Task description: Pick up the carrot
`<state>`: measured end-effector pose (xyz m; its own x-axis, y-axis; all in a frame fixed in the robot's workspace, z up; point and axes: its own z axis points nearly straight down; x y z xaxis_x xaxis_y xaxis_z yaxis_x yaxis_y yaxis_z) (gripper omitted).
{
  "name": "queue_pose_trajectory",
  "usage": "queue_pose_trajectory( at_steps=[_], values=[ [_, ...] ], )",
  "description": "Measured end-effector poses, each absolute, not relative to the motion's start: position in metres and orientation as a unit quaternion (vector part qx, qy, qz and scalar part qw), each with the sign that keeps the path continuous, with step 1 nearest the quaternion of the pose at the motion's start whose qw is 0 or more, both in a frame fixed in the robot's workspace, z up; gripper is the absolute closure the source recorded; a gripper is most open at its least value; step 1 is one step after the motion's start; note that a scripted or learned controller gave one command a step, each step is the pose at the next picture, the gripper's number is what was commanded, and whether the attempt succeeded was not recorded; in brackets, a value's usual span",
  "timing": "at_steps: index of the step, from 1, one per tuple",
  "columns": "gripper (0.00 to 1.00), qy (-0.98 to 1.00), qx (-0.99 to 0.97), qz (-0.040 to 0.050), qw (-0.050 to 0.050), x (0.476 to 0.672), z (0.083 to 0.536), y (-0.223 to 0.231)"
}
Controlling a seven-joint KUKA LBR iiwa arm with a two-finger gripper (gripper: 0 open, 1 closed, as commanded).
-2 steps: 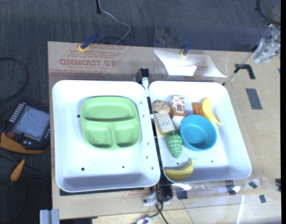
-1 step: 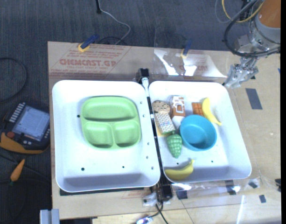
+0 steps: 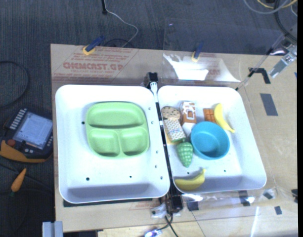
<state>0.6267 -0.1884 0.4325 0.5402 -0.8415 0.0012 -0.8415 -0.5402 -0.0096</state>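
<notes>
A small orange piece that I take for the carrot lies in the right bin, at its back. It is wedged between a printed carton and a yellow banana, just behind the rim of a blue bowl, which hides its near end.
The right bin also holds a round cookie, a checkered packet, a green knobbly toy and a second banana at the front. A green divided plate sits in the left bin. A handheld pendant lies on the floor at left.
</notes>
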Motion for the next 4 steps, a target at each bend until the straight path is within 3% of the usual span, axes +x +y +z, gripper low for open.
queue_pose_trajectory(
  at_steps=[1, 2, 3, 4],
  values=[
    [1.00, 0.370, -0.929, 0.0072, 0.003, 0.657, 0.297, -0.161],
    [1.00, 0.202, -0.979, -0.0017, 0.001, 0.621, 0.397, -0.198],
    [1.00, 0.323, -0.946, 0.0061, 0.004, 0.653, 0.263, -0.199],
    [1.00, 0.154, -0.988, -0.0032, 0.003, 0.637, 0.362, -0.213]
  ],
)
